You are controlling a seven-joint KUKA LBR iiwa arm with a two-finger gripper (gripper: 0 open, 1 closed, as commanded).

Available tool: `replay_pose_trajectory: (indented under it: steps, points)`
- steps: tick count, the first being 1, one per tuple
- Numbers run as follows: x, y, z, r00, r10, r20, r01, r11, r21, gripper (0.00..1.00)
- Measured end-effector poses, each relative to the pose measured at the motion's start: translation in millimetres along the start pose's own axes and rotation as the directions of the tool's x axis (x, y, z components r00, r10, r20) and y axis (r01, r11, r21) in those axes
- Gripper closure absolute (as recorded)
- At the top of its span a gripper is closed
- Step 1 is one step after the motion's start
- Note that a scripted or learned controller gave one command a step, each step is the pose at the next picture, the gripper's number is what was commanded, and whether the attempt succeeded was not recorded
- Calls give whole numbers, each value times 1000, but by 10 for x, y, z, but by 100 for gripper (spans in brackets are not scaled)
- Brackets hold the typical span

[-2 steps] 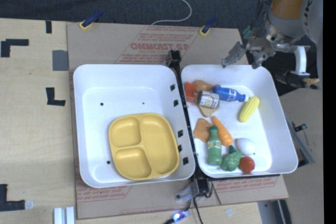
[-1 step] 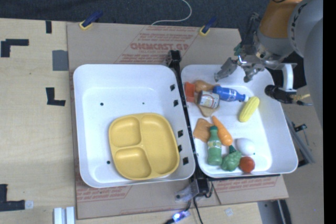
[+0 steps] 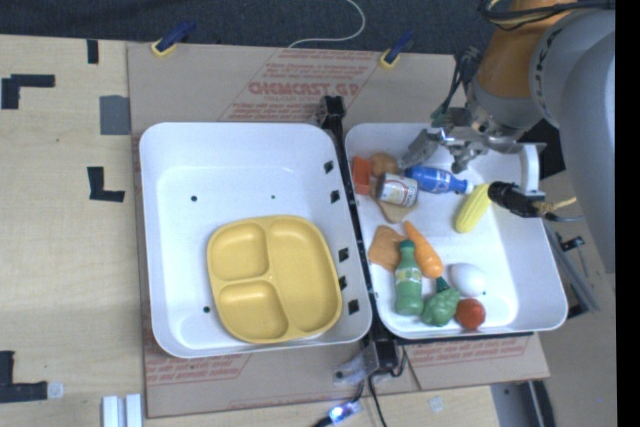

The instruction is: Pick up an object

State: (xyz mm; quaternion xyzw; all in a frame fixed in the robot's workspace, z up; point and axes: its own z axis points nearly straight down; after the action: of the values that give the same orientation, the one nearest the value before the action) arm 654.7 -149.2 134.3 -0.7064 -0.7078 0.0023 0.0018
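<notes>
Two white bins side by side on the surface: left bin [image 3: 160,245] carrying a yellow divided plate [image 3: 272,277] toward its 5 o'clock corner, right bin [image 3: 535,285] crowded with toy food. Up at 12 o'clock of the right bin, jaws [image 3: 452,151] spread open over the clutter, nothing between the fingers. Just under them, a blue bottle [image 3: 436,180] lying on its side, a small can [image 3: 398,189] touching its 9 o'clock end, an orange piece [image 3: 362,172] further toward 9. Yellow corn [image 3: 472,207] tilted at 3 o'clock of the bottle. Lower down, a carrot [image 3: 424,251] beside a green bottle [image 3: 407,282], a white egg [image 3: 466,276] near 4 o'clock, broccoli [image 3: 439,305] and a red tomato [image 3: 470,314] along the 6 o'clock rim. Grey arm with orange band [image 3: 515,45] reaching in from 2 o'clock.
</notes>
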Motion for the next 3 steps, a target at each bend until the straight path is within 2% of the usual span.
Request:
replay_pose_trajectory:
  steps: [1,2,3]
  points:
    - [6,-2,523,1000,1,1,-1,1000,-3,0]
    - [20,14,380,1000,-2,-2,2,1000,-5,100]
    - [-51,23,-84,1000,1,0,-1,1000,-9,100]
